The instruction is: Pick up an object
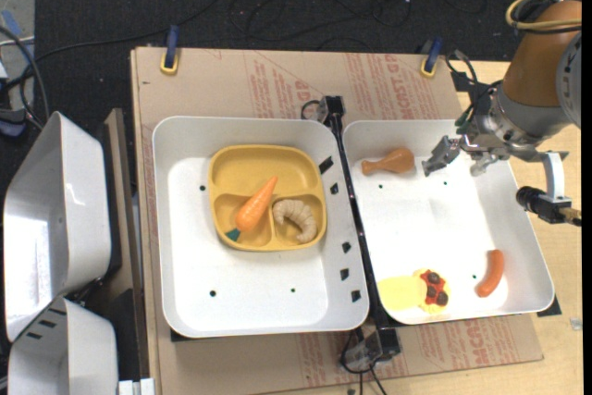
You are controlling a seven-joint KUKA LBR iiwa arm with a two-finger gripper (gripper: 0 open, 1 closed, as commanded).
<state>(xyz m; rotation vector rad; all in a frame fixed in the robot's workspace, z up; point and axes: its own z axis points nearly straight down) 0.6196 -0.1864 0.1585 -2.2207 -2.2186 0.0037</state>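
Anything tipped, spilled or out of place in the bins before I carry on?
Nothing stands out. The carrot and shrimp lie inside the yellow plate in the left bin. The drumstick, sausage and pizza slice lie apart on the right bin floor.

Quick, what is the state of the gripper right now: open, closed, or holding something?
Gripper: jaws open, holding nothing; it hangs over the right bin, just right of the chicken drumstick.

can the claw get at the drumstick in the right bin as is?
Probably yes. The claw hangs just right of the drumstick, which lies alone on bare bin floor; nothing sits between them.
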